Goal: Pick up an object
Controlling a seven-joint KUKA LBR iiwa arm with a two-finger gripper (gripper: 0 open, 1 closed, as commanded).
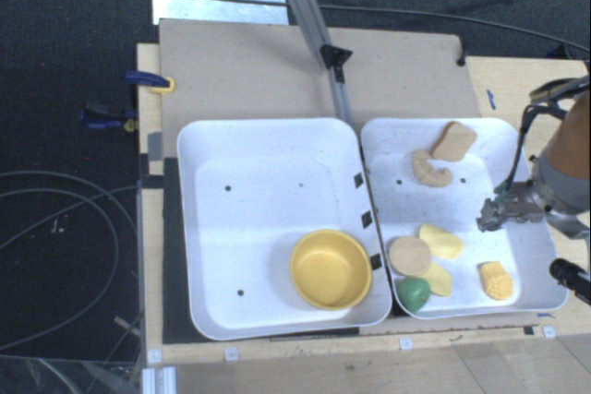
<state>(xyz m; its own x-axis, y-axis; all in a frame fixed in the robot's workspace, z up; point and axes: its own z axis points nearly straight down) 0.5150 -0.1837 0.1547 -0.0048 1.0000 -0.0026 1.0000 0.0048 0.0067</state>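
Now the grey two-finger gripper (489, 219) hovers over the right shallow white bin (531, 129), near its right wall; whether it is grasping something, I cannot tell. Below it lie a yellow corn-like piece (497, 280), a pale yellow soft block (441, 242), a beige round disc (409, 256) and a green ball (414, 293). A yellow plastic bowl (331, 268) sits in the left white bin (212, 143).

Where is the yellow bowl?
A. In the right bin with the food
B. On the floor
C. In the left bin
C: the yellow bowl sits in the left bin, near its front right corner, apart from the toy food in the right bin.
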